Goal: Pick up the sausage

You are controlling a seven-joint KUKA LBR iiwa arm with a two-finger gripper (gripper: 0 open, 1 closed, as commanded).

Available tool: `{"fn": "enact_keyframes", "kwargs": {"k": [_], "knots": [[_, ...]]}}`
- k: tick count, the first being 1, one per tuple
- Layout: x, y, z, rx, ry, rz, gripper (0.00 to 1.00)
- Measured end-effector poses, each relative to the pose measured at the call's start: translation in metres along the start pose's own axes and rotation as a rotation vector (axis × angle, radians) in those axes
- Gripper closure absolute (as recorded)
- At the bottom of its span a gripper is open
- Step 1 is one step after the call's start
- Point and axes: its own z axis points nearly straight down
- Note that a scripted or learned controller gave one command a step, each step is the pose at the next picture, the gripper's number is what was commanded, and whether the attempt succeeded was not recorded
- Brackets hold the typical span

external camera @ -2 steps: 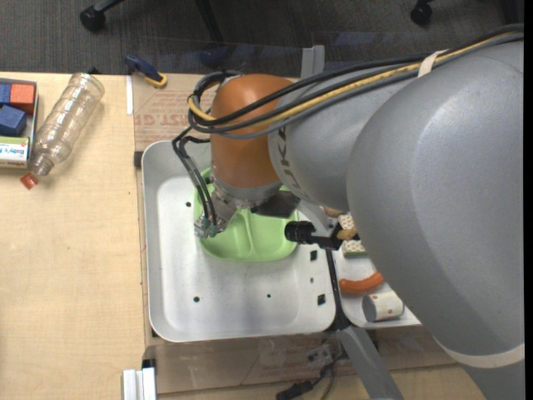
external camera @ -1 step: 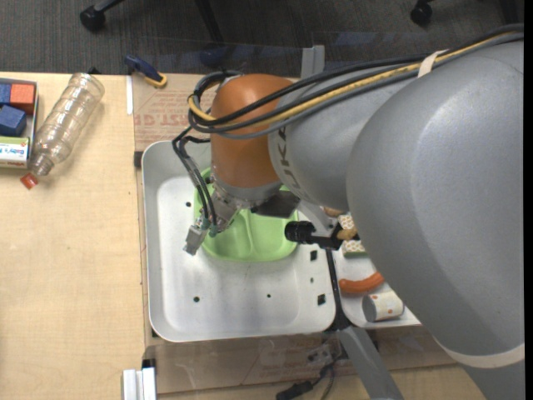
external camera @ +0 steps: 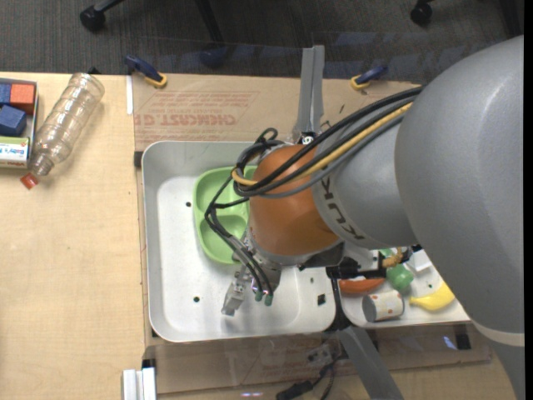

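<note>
Camera view: sausage (external camera: 363,286) lies right of tool (external camera: 236,296).

The desk (external camera: 75,257) is pale wood. A sheet of brown cardboard (external camera: 208,107) lies across its far part, held at the far edge by two clamps (external camera: 148,73). The left white bin (external camera: 171,307) rests on the desk just beside the right bin (external camera: 416,317), partly over the cardboard. Well left of the bins lie a clear plastic bottle (external camera: 65,122), on its side, and a box (external camera: 17,123) with blue and orange blocks.
</note>
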Motion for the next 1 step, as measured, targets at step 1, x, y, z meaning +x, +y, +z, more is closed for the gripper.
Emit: {"fn": "enact_keyframes", "kwargs": {"k": [1], "knots": [[0.0198,0.0561,0.0051,-0.005,-0.008,0.089,0.0]]}}
